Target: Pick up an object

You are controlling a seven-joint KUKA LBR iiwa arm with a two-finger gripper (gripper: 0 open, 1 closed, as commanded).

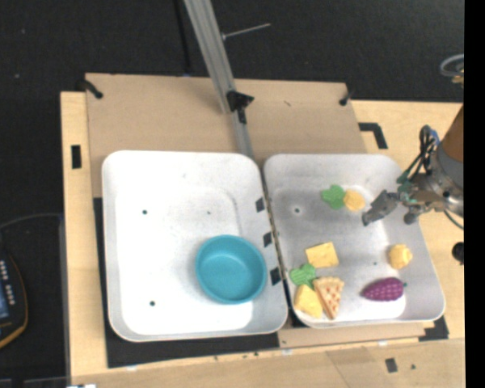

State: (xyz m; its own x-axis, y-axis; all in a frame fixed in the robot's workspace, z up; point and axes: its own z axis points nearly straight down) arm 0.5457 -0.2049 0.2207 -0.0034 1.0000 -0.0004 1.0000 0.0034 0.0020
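My gripper (394,210) hangs over the right side of the right bin (299,176), open, with nothing between its fingers. One dark finger (379,209) points left toward a small yellow piece (354,200) that lies beside a green piece (333,196). Below the gripper rests a yellow lemon-like toy (399,255). Nearer the front lie a purple grape bunch (383,289), a pizza slice (331,296), a yellow wedge (309,301), a green leafy piece (302,274) and a yellow block (322,255).
A blue bowl (230,268) stands in the left bin (145,184), near its front right. A grey metal post (214,55) slants up from between the bins at the back. The arm's orange band (454,140) is at the right edge.
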